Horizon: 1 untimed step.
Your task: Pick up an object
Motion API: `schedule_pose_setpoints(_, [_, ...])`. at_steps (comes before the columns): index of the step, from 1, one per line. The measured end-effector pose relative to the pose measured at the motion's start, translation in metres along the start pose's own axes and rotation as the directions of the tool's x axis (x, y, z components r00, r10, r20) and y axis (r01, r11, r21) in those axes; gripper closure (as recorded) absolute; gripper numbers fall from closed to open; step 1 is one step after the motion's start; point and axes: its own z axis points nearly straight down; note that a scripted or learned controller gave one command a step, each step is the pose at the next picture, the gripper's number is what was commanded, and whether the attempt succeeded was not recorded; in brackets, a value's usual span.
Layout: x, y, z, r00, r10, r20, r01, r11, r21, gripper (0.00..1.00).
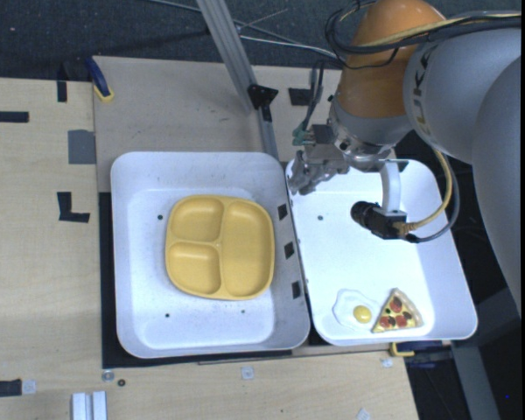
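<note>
Two shallow white bins sit side by side on the wooden bench (35,234). Landmark: the divider edge where the bins meet.

The left bin (140,322) holds a yellow sectioned plate (220,246), three compartments, lying flat about mid-bin, just beside the divider. Nothing sits in the plate's compartments.

The right bin (350,252) holds two small items at its near end, well away from the arm. A fried-egg toy (355,311) lies close to the divider. A pizza-slice toy (396,312) lies just beside the egg on the side away from the divider; touching or barely apart, hard to say at this size.

The gripper (308,175) is at the far end of the right bin, right at the divider, over the bin's far corner. It is cluttered metal seen from above, so I cannot tell how the claw stands, and nothing is visibly between it. A black cable fitting (378,220) hangs off the wrist over the right bin, mid-length.

The arm (455,68), with its orange band (392,55), fills the far right.
</note>
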Motion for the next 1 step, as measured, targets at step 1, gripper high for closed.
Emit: schedule_pose_setpoints(1, [0.0600,-0.0192,0.0047,1.000,0.000,0.000,0.000,1.000,0.000,1.00])
